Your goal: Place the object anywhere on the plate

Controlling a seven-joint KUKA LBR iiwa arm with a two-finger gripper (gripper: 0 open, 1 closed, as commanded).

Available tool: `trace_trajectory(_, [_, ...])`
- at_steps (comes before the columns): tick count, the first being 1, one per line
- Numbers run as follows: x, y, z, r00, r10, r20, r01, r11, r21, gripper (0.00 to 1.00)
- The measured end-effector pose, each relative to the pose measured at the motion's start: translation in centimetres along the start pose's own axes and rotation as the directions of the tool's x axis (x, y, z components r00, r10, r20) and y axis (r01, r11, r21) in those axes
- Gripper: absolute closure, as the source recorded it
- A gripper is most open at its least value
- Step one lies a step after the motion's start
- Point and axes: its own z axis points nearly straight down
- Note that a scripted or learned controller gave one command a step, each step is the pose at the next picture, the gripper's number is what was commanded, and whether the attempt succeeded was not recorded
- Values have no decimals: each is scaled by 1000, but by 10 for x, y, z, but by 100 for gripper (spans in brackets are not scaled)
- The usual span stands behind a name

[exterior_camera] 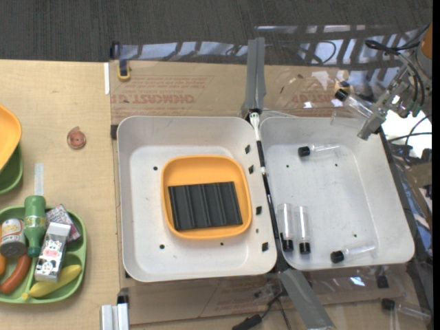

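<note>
1. Spanning the scene, a pale wooden bench (pixel 55 102) carries a flattened sheet of brown printed cardboard (pixel 179 95) under two shallow bins.
2. Both bins are smooth white plastic with rounded corners, and they meet at a grey metal strip (pixel 256 74).
3. The left bin (pixel 137 184) holds a glossy orange plate (pixel 206 167), a rounded square with a raised rim. A dark grey ribbed slab (pixel 206 205) lies flat in the plate's middle.
4. The right bin (pixel 385 205) holds four clear tubes with black caps. One (pixel 320 149) lies near the far wall, two (pixel 294 227) lie side by side at the left wall with caps toward the camera, and one (pixel 352 252) rests at the near edge.
5. A green tray (pixel 72 280) at the bench's left holds toy food, a small green bottle (pixel 34 222) and patterned cartons. An orange bowl (pixel 7 139) sits beyond it.
6. The grey arm's gripper (pixel 369 126) hangs over the right bin's far right corner.
7. A fifth tube (pixel 357 104), clear, slender and dark-capped, sits tilted just beside the gripper above the far rim, well apart from the plate. Whether the gripper clasps it cannot be told.
8. A small pink disc (pixel 77 138) lies alone on the wood.
</note>
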Motion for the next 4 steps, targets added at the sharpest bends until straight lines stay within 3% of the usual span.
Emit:
trace_trajectory(1, [-7, -3, -150, 960, -280, -1, 280, 960, -1, 100])
trace_trajectory(2, [-5, -3, 14, 898, -441, -1, 441, 898, -2, 100])
trace_trajectory(3, [-5, -5, -185, 853, -522, 0, 522, 853, -2, 100])
trace_trajectory(4, [-10, 0, -95, 720, -694, -1, 694, 720, -3, 100])
